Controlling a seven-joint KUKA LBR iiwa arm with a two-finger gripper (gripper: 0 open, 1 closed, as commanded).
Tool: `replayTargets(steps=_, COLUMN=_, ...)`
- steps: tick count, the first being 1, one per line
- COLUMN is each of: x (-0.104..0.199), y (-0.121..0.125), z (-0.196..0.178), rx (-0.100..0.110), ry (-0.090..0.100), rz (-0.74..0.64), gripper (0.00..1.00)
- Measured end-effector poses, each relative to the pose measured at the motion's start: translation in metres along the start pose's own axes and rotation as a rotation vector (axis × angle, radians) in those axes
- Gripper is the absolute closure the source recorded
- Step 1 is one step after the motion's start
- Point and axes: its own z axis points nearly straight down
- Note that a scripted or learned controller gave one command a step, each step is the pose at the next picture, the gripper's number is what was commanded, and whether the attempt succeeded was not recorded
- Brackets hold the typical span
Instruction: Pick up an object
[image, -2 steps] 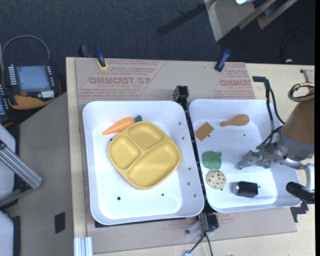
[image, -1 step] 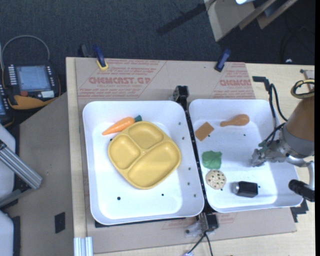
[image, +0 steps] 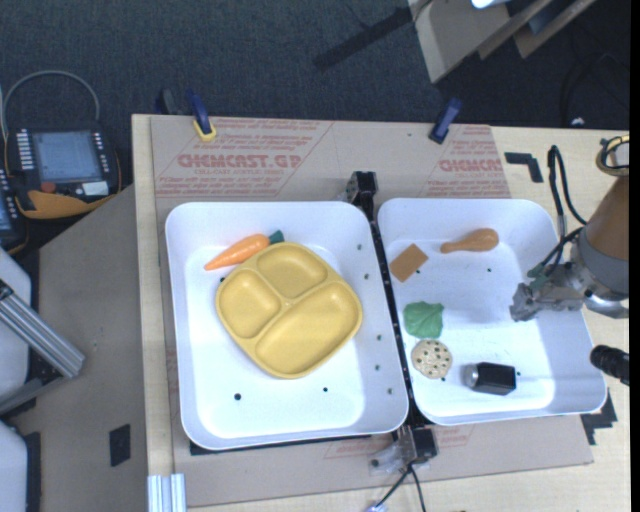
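Observation:
The right bin (image: 520, 405) holds a brown drumstick (image: 471, 241) at the back, a flat brown square (image: 408, 262), a green leafy piece (image: 424, 319), a speckled round cookie (image: 432, 358) and a small black block (image: 491, 377). My gripper (image: 533, 299) hangs over the right side of this bin, with the grey arm and its orange band (image: 612, 225) behind it. It is to the right of the green piece and above the black block, apart from both. Nothing shows in its grasp.
The left bin (image: 200, 390) carries a yellow divided plate (image: 288, 309) with an orange carrot (image: 236, 251) lying at its back left corner. A black divider strip (image: 385, 300) runs between the two bins. Cardboard (image: 300, 160) lies under both.

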Motion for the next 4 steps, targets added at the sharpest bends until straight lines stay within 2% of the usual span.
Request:
replayTargets(steps=1, x=-0.006, y=-0.007, z=-0.053, rx=-0.004, ry=-0.002, rz=0.001, gripper=1.00)
replayTargets(steps=2, x=-0.007, y=-0.006, z=-0.077, rx=-0.004, ry=-0.002, rz=0.000, gripper=1.00)
replayTargets(steps=4, x=0.103, y=0.025, z=-0.068, rx=0.003, ry=0.004, rz=-0.006, gripper=1.00)
